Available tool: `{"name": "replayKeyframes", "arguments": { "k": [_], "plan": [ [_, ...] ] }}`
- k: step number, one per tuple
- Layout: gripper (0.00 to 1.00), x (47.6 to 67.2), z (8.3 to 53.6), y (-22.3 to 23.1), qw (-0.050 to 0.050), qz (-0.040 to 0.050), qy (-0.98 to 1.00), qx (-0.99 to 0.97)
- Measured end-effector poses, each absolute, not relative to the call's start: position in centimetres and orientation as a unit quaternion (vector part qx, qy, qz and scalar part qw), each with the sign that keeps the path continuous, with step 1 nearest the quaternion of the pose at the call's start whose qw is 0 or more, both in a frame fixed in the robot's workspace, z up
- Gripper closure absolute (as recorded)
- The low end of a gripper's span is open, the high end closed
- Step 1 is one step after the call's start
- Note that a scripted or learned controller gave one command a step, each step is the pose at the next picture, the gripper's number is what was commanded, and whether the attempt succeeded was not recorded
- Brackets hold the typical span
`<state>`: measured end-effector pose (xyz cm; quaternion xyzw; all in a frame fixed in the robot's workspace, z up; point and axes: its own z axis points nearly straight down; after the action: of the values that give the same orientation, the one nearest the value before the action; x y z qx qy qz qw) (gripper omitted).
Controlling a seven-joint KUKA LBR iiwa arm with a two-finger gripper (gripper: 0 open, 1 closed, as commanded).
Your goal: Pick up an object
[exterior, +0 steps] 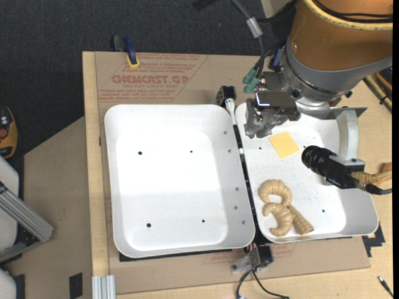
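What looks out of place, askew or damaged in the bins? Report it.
Nothing stands out. The yellow square lies flat and the tan curled pieces lie together, both inside the right bin; neither hangs over a rim.

Grey arm (pixel 321 83), glossy orange band (pixel 343 17), dark cables (pixel 239 6), metal gripper (pixel 260 123)
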<state>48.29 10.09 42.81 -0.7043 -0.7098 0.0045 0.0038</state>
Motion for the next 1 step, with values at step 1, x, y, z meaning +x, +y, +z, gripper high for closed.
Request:
{"name": "replayKeyframes", "arguments": {
  "k": [1],
  "plan": [
    [1.0, 47.89, 42.09, -0.57, 0.0, 0.0017, -0.703, -0.711]
  ]
}}
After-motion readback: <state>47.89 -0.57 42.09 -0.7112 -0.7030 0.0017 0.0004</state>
